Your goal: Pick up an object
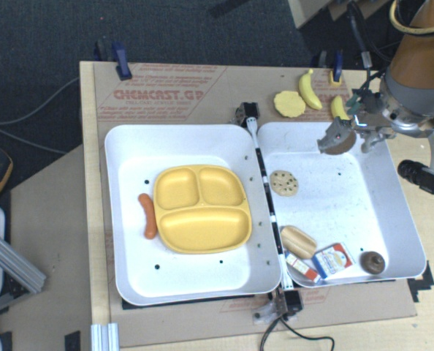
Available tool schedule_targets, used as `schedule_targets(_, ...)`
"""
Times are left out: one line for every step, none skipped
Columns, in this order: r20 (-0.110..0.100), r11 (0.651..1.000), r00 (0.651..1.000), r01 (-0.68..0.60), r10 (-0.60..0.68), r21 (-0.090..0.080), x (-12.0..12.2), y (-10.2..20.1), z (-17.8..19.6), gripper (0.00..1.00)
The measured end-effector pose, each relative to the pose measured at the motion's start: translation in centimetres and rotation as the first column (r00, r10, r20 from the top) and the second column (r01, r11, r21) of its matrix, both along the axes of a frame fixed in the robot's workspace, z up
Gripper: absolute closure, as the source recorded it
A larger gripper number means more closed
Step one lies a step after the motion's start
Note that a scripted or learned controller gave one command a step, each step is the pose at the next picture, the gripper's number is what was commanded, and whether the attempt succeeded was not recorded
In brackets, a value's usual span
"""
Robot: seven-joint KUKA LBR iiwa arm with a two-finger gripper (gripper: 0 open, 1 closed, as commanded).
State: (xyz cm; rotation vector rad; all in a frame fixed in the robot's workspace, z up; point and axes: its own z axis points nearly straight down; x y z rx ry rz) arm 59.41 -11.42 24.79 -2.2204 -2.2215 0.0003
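The hand (341, 139) hangs over the top of the right bin (392, 218). A small brown, roundish thing (337, 145) sits at its tips, but I cannot tell if they clamp it. So the pick looks unsure. A round cookie (283, 183), soft bun (298, 239) and shiny packet (332, 259) lie below.

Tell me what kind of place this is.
Probably a robotics lab test bench, not a kitchen: two white bins sit on a clamped board, toy food such as a banana and cookie lies about, and a gripper hangs above.
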Motion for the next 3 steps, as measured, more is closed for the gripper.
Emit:
schedule_targets(-0.005,1.0,1.0,-0.003,0.003,0.001,5.9,1.8,-13.9,0.0)
schedule_targets(0.001,1.0,1.0,0.006,-0.006,-0.005,6.4,-7.1,-16.5,0.0)
schedule_targets(0.0,1.0,1.0,-0.007,0.007,0.003,7.3,0.9,-16.3,0.0)
